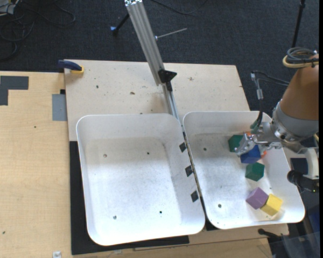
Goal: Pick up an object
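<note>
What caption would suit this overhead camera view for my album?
Robot arm's pincer reaching among coloured blocks in the right bin, beside a blue block.

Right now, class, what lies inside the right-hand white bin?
Inside the right bin: two green blocks, a blue block, a purple block and a yellow block. The pincer covers part of the blue block.

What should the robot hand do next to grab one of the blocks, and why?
Probably lower a little onto the blue block, then close. The gripper sits in the right bin, right above that block, with a dark green block beside it. Whether it already holds anything is unclear, so a small careful drop seems best.
</note>
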Controlling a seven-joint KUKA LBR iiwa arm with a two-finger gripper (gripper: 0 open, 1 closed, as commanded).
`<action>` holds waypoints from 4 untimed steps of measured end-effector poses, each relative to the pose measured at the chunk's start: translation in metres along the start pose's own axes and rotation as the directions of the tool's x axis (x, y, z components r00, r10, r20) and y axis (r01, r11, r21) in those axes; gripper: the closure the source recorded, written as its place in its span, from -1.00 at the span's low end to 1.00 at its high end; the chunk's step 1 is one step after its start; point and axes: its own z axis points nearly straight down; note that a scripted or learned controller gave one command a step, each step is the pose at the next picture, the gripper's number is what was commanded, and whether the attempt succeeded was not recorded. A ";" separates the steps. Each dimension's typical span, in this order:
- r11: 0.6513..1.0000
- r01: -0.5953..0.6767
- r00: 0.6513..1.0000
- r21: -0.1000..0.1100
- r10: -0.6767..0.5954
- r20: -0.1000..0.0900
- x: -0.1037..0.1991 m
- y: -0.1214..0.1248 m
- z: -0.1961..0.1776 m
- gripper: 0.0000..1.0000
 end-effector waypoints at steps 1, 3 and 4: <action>1.000 0.004 1.000 0.003 -0.004 -0.003 0.053 0.024 -0.006 1.00; 1.000 0.003 1.000 0.006 -0.003 -0.002 0.153 0.046 -0.007 1.00; 1.000 0.004 1.000 0.004 -0.004 -0.002 0.209 0.055 -0.018 1.00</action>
